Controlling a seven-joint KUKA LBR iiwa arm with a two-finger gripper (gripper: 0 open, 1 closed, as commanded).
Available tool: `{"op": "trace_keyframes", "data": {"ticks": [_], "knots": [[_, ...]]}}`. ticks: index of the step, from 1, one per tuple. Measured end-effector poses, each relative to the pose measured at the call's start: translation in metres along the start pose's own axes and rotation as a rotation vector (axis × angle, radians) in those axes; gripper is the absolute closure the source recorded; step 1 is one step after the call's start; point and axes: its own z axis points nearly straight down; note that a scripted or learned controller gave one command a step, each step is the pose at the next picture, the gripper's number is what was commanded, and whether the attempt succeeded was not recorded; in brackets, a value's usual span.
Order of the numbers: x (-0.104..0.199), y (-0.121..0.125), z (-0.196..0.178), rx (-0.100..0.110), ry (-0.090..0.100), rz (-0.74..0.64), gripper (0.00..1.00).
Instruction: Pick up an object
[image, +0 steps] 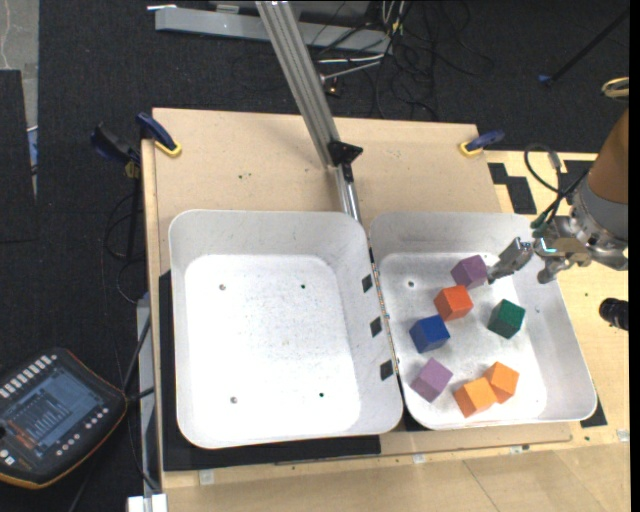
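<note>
Hovering tool (522, 258) at right bin (570, 345) upper edge, just beside purple cube (469, 270), likely lining up a grasp. Finger spread unclear, cannot tell wide or narrow; nothing visibly held. Other cubes scattered loose below: orange (454, 301), blue (429, 333), green (507, 318).

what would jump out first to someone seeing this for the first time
The cluster of bright blocks in the right bin: purple block, orange block, blue block, green block and more toward the near edge. Next, the gripper beside that purple block, and the bare left bin.
</note>
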Motion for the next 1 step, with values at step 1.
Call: {"op": "trace_keyframes", "data": {"ticks": [1], "knots": [[0.0001, 0.0005, -0.0019, -0.003, -0.001, 0.0, 0.0]]}}
